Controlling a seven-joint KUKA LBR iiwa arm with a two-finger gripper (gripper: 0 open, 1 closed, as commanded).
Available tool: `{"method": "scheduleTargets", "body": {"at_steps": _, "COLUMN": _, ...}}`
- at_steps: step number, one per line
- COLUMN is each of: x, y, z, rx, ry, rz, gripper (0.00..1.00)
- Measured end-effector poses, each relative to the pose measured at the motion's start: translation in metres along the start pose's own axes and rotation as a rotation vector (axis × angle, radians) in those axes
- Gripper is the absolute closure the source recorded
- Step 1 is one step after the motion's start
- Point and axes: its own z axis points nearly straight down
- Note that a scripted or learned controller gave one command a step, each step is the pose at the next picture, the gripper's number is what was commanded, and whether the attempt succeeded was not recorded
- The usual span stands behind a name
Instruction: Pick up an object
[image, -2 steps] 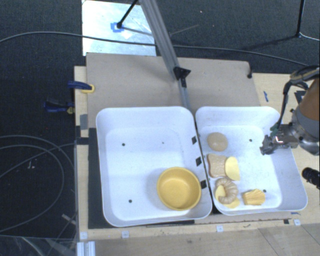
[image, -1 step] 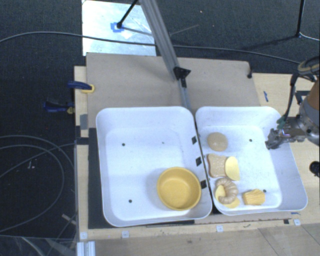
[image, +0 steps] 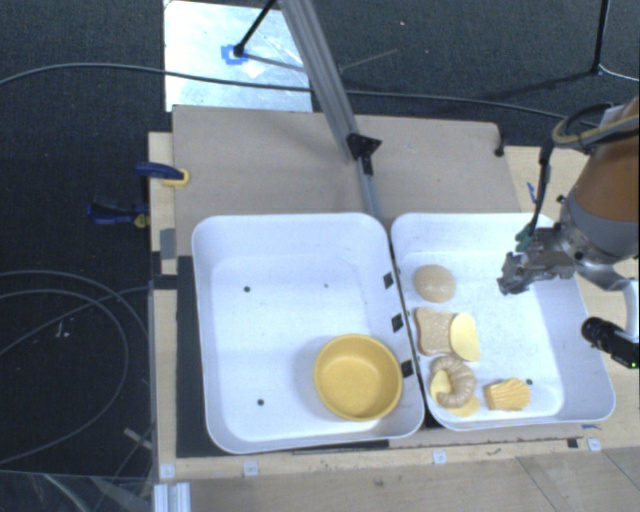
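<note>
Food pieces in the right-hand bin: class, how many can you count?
5. A round bun farthest back; a toast slice below it, with a yellow chip overlapping its right edge; a croissant in front; a ridged yellow piece at its right. Overlaps could hide more.

Both white bins look like smooth, slightly glossy plastic, the yellow bowl in the left one is matt plastic too, and the counter under them looks like plain matt cardboard-brown board.

Food pieces crowd right bin's left, right side open
</note>
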Motion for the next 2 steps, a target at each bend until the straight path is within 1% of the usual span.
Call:
{"method": "scheduleTargets", "body": {"at_steps": 1, "x": 0.045, "y": -0.009, "z": 0.008, "rx": 0.002, "ry": 0.0, "rz": 0.002, "gripper": 1.0}}
{"method": "scheduleTargets", "body": {"at_steps": 2, "x": 0.105, "y": -0.015, "z": 0.002, "rx": 0.001, "ry": 0.002, "rz": -0.002, "gripper": 1.0}}
